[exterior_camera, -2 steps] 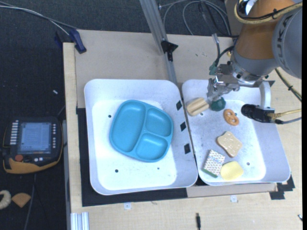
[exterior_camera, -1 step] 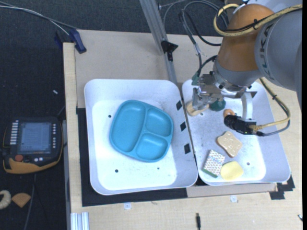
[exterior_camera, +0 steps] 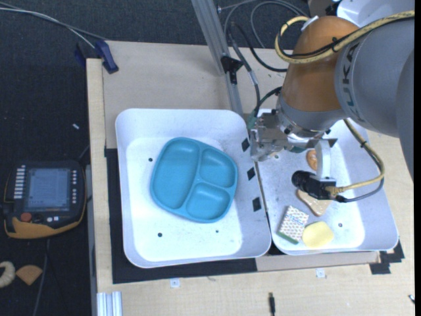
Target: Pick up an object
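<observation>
Since the task names no particular object, anything in the two bins could be the one to lift, and the blue divided plate (exterior_camera: 194, 188) is the biggest candidate: it lies flat in the middle of the left bin (exterior_camera: 141, 151), alone there, its three compartments facing up. The claw (exterior_camera: 266, 142) hangs just past the plate's upper right edge, over the wall where the left bin meets the right bin (exterior_camera: 360, 224). It is seen from above under the arm's (exterior_camera: 322, 78) orange band, and whether it is spread or pressed together cannot be told, nor is anything seen pinched in it. Well to the right of the plate, across that shared wall, the small things sit loosely together near the right bin's front: a yellow sponge (exterior_camera: 318, 234), a speckled green-and-white block (exterior_camera: 293, 224) touching or just beside it, a tan flat piece (exterior_camera: 317, 206) a little farther back, and an orange piece (exterior_camera: 313, 158) behind that, partly hidden by the wrist. My guess is that the claw sits over the divide because no target has been committed to yet. The plate's broad, shallow rim looks hard to pinch, while the sponge would probably give and grip easily. Both bins rest on the pale wooden surface (exterior_camera: 164, 71).
</observation>
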You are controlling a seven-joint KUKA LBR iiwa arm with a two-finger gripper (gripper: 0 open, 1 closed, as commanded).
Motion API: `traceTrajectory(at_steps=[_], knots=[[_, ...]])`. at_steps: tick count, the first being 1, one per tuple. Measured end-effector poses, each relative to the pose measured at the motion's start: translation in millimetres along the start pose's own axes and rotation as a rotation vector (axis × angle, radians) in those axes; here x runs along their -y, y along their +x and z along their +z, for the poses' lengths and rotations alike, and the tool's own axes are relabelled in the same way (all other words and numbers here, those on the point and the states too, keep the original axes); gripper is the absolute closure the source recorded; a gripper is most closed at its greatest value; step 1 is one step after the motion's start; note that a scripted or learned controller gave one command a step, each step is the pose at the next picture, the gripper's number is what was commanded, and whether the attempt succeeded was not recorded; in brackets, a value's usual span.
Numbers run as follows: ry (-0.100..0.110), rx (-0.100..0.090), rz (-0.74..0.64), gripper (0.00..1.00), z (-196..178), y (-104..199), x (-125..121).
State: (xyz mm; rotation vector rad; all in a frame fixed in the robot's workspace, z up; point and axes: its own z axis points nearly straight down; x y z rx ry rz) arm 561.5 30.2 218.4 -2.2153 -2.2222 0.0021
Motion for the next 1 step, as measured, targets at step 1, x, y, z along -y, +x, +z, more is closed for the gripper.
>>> traceTrajectory(at_steps=[1], knots=[[0.000, -0.001, -0.003, 1.00, -11.1, 42.9, 31.0]])
